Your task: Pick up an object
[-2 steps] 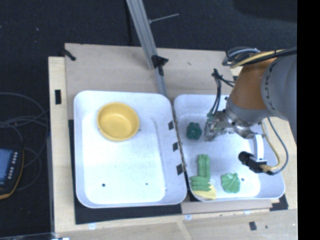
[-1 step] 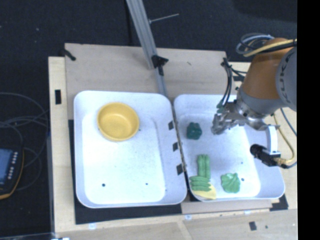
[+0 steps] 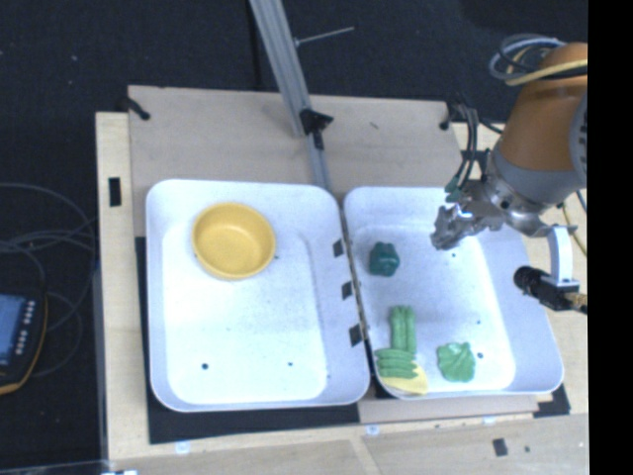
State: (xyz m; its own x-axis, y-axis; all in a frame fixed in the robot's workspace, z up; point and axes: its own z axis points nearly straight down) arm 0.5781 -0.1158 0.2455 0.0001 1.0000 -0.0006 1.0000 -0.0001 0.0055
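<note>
Nothing is picked yet: the gripper (image 3: 450, 234) hovers over the right bin (image 3: 495, 295); whether it is closed cannot be told.

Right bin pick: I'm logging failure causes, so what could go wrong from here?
1. The gripper hovers over bare floor of the right bin, beside the dark green lump; descending straight would likely close on nothing.
2. The green stalk, yellow piece and green leaf crowd the near wall, so a grasp there may catch the rim.
</note>
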